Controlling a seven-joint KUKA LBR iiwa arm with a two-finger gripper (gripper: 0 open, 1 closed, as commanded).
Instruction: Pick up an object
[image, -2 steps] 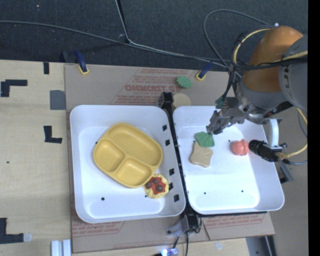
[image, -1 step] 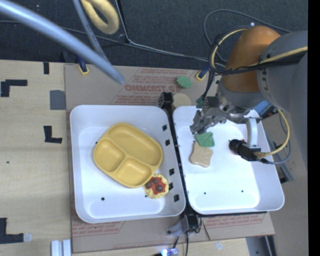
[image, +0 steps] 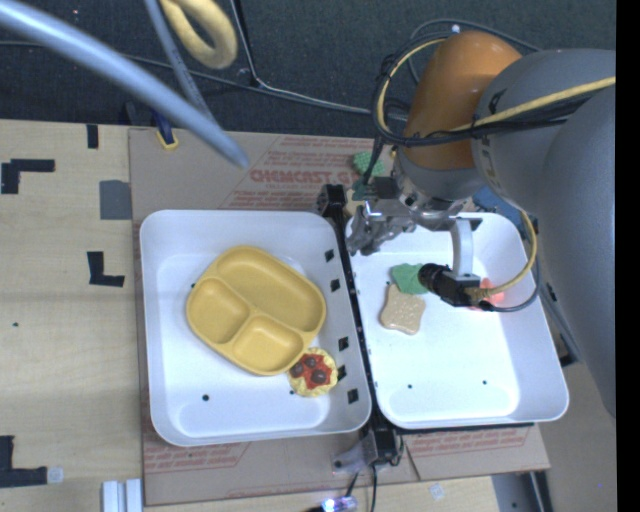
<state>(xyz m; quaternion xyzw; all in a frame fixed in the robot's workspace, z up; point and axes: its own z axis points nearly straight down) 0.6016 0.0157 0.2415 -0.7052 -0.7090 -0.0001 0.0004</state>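
In the right bin (image: 500, 390) lie a tan toast-shaped piece (image: 402, 313) and, just above it, a green piece (image: 408, 276). My gripper (image: 372, 232) hangs over the right bin's upper left corner, close to the divider between the bins, above and left of the green piece. Nothing shows between its fingers. In the left bin (image: 170, 400) rests a yellow divided plate (image: 256, 309), with a small round piece with red topping (image: 314, 372) at its lower right edge.
The grey arm with its orange band (image: 450, 90) covers the upper right of the right bin. A black cable and connector (image: 455, 287) hang beside the green piece. Cardboard (image: 290, 170) lies under both bins, and a grey pole (image: 120, 70) crosses the upper left.
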